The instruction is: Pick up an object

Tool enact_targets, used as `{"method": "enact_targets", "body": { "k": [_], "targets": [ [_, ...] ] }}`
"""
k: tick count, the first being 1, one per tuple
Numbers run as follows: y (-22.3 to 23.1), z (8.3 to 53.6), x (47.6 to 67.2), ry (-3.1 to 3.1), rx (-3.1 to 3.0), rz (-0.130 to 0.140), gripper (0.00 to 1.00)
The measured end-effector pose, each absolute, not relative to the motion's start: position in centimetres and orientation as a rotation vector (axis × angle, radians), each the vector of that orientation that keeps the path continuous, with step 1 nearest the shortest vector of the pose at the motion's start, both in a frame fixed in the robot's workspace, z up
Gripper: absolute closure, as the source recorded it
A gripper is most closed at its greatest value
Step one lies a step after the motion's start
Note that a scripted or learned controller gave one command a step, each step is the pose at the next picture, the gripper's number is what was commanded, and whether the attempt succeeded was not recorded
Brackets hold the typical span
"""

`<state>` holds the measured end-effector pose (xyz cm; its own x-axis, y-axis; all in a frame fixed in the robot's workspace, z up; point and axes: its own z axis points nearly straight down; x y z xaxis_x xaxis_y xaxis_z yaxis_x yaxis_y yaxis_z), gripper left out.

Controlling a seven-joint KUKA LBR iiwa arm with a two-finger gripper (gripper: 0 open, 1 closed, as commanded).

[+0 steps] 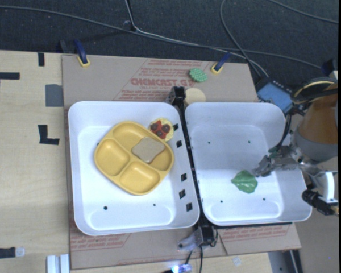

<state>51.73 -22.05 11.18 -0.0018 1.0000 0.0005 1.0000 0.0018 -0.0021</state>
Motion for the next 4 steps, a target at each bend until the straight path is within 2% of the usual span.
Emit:
{"method": "enact_targets", "body": {
  "k": [1, 3, 4],
  "targets": [
    [-21.8, 17.5, 52.0, -2.227, -2.223, -0.003, 1.00],
    [-22.3, 26.0, 52.4, -2.225, -2.222, 0.000, 1.00],
    [-17.5, 26.5, 53.9, -2.229, -2.214, -0.002, 1.00]
  ]
}}
